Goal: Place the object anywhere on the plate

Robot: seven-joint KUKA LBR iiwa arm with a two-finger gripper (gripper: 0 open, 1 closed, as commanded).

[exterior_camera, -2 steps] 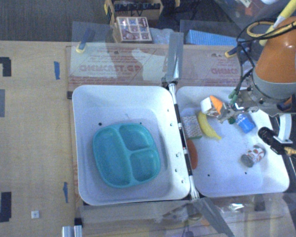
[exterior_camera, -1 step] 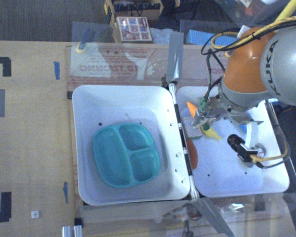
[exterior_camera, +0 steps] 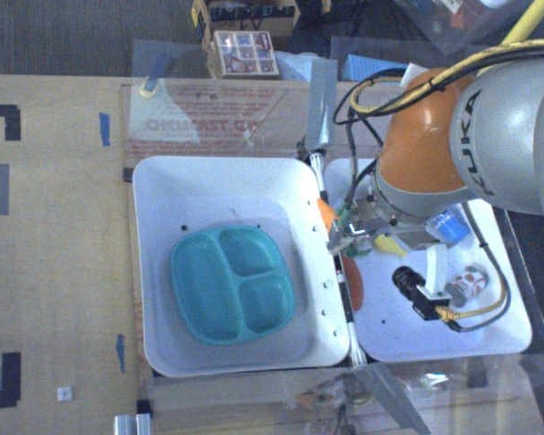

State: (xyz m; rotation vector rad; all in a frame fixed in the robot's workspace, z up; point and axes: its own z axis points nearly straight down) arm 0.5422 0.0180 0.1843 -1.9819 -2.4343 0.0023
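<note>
The plate (exterior_camera: 233, 284), a teal tray with three compartments, lies in the left white bin (exterior_camera: 163, 188), its long axis running slantwise from upper left to lower right. One plate, two bins. The right bin (exterior_camera: 508, 333) holds small objects: something orange (exterior_camera: 325, 212), a reddish-brown piece (exterior_camera: 354, 284), something blue (exterior_camera: 451, 227). The end effector (exterior_camera: 352, 234) hangs over the right bin's left edge; whether it is spread I cannot tell. The worktop (exterior_camera: 54, 270) is pale wood

Two shallow white bins are sitting side by side, the left bin (exterior_camera: 154, 243) and the right bin (exterior_camera: 512, 320). One teal plate (exterior_camera: 233, 284) (moulded into three compartments) is lying in the left one. One grey arm (exterior_camera: 490, 134) is reaching in.
</note>
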